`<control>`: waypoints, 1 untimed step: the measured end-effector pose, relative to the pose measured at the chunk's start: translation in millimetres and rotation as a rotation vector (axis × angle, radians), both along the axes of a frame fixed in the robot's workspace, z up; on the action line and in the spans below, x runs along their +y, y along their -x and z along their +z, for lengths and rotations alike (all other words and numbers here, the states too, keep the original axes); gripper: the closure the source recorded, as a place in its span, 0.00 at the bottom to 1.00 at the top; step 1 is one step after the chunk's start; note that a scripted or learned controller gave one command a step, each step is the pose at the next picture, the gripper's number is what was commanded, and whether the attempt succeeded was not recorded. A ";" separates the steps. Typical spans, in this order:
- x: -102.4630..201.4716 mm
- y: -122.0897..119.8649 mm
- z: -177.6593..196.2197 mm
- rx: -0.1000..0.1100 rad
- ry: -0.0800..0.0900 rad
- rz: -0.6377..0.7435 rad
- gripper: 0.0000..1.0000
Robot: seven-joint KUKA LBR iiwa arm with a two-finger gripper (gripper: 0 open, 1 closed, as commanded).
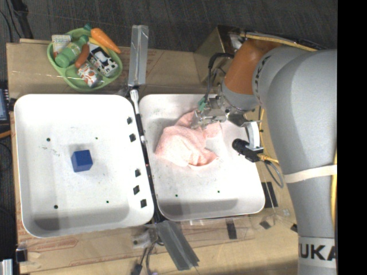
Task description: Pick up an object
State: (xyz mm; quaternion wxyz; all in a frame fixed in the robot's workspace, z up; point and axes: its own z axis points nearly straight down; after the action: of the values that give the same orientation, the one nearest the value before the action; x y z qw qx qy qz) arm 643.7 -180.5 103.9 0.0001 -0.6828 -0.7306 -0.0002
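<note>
The gripper (205, 114) sat on the pink cloth (186, 144) at its 1 o'clock edge, in the right bin (241, 196). I could not tell its grip. A blue block (82, 160) lay in the left bin (34, 125).

Single fixed overhead camera, angled down over both bins (74, 105).

Cube (82, 160) in left bin (34, 113), cloth (183, 145) in right bin (241, 193).
</note>
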 end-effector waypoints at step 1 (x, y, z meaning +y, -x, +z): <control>0.1 0.0 -0.1 0.000 0.000 0.000 0.00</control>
State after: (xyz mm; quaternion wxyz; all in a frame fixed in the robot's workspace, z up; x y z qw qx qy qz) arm 643.7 -180.4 103.8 0.0003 -0.6827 -0.7307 -0.0002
